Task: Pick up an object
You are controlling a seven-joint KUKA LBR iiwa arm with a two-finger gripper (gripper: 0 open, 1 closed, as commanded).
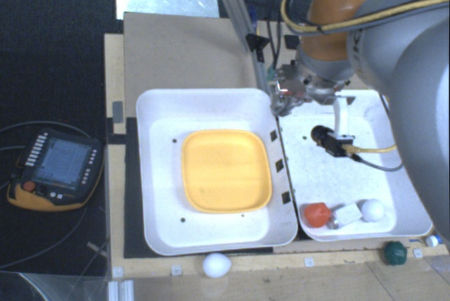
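A square yellow plate (226, 169) lies flat in the middle of the left bin (158, 222). In the right bin (309, 166), near its front wall, sit a red-orange ball (316, 214), a small white and grey piece (344, 215) and a white ball (373, 209), close together in a row. My gripper (283, 100) hangs at the back left corner of the right bin, just above the wall shared by the two bins. It is well behind the three small things and right of the plate. Nothing shows between its fingers.
A white egg-shaped thing (216, 264) lies on the bench in front of the left bin. A dark green thing (395, 252) sits outside the right bin's front right corner. A teach pendant (53, 169) rests far left. My arm covers the right bin's back right part.
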